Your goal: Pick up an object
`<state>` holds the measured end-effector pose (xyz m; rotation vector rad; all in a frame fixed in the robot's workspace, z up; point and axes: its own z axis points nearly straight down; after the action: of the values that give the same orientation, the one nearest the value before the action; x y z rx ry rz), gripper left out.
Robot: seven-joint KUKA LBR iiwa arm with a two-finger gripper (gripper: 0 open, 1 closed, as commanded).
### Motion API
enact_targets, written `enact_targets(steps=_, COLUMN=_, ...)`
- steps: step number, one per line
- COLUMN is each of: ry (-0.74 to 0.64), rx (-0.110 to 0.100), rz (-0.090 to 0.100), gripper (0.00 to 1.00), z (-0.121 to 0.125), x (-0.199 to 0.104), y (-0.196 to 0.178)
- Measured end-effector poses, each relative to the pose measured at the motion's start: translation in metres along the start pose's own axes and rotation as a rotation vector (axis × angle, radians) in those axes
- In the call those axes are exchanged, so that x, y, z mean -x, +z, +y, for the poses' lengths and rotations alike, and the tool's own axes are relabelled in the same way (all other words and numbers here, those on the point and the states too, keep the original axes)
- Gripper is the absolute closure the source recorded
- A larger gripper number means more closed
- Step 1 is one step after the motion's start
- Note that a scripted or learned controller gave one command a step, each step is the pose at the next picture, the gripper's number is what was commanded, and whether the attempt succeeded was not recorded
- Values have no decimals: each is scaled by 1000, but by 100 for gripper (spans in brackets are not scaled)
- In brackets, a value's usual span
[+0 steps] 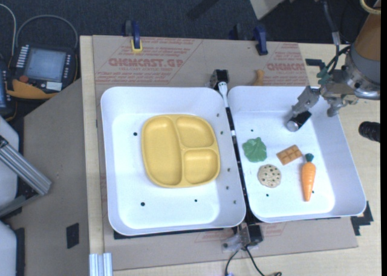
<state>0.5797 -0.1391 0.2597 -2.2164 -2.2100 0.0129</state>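
The right white bin [344, 166] holds a green broccoli piece [254, 149], a tan waffle-like cracker [289, 154], a round chocolate-chip cookie [269, 176] and an orange carrot [308, 177]. My gripper [331, 105] hangs over the bin's far right part, above and apart from these items. The carrot lies nearest, a good way in front of it. Nothing shows held in the gripper.
In the left white bin [121, 190] sits a yellow divided plate [180, 150]. Both bins rest on a cardboard sheet [181, 57] held by blue clamps at the back. The arm enters from the upper right.
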Motion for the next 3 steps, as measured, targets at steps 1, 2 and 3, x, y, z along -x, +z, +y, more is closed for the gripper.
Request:
enact_targets(steps=1, ry=-3, rx=13, rz=-2, gripper=0, z=2, x=0, y=-7)
enact_targets(steps=2, ry=-2, rx=8, rz=-1, gripper=0, z=5, x=1, y=36)
enact_targets(steps=3, ry=-3, rx=7, rz=0, gripper=0, z=-3, x=-5, y=86)
